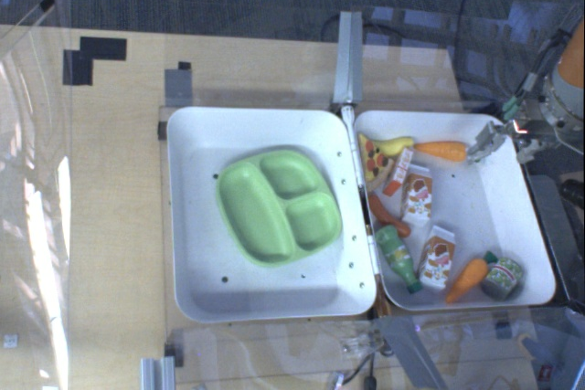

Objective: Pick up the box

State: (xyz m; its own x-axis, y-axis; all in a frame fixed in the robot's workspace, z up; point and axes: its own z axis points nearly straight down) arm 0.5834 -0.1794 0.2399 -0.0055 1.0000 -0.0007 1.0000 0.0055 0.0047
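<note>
Now hovering at the right bin's (539, 224) far right edge, gripper (484, 144) beside a carrot (441, 151), fingers' state impossible to tell. Box (418, 197) lying mid-bin, left of there. Best centred over it, then lowered squarely, clear of the neighbouring second box (437, 258).

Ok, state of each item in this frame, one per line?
gripper: above right bin's far edge, holding nothing
upper box: lying flat
lower box: lying flat
green bottle: on its side
can: tipped over
green plate: upright in left bin
</note>
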